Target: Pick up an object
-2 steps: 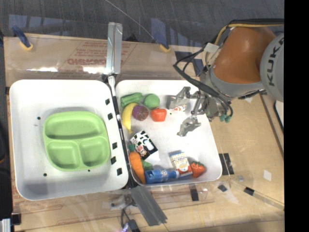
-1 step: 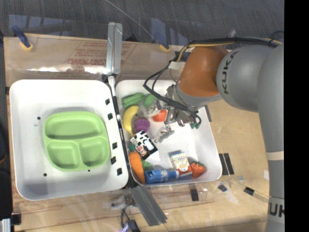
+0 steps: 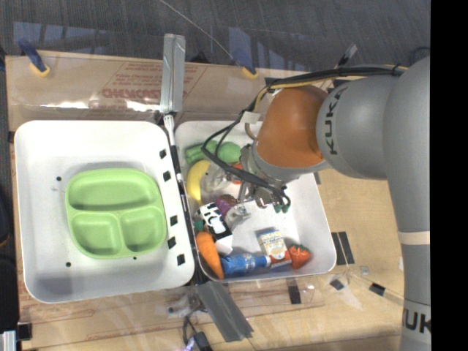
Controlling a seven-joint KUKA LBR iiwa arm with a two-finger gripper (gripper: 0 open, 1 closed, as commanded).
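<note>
Camera view, two white bins (image 3: 29,196), one green tray (image 3: 115,212), one carrot (image 3: 208,254), gripper (image 3: 252,199) state unclear

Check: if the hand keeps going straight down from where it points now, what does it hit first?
Probably the purple item and the clutter around it in the right bin, next to the banana. The hand is right over that pile; depth unclear.

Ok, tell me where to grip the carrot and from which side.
Grip the carrot around its thick middle, coming straight down from above. It lies flat along the right bin's left wall, so close the fingers across its width. The blue bottle crowds its lower end; stay higher up.
</note>
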